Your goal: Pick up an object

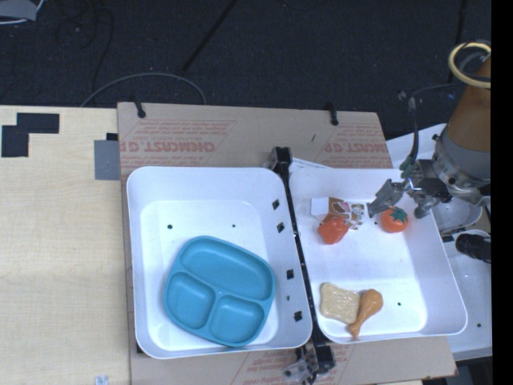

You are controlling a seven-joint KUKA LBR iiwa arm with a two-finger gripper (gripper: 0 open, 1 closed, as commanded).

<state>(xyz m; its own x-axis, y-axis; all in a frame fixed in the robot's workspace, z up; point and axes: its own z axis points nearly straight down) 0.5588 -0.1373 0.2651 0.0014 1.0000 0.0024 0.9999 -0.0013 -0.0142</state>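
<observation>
Orange fruit (pixel 393 220) in the right bin (pixel 449 291), upper right part, just under the gripper (pixel 390 196).
Gripper: over the fruit, fingers spread apart, nothing between them. Left of the fruit: red fruit (pixel 333 230) beside a small printed packet (pixel 349 211). Below the fruit, toward the near wall: toast slice (pixel 337 301) touching a drumstick (pixel 365 309). Far left of the fruit, in the left bin (pixel 148 187): blue divided plate (pixel 217 289).

Blue tray (pixel 218 290), white bins (pixel 144 215), orange-red fruit (pixel 393 220), tan bread (pixel 339 302), possibly a golden drumstick (pixel 366 307).
</observation>
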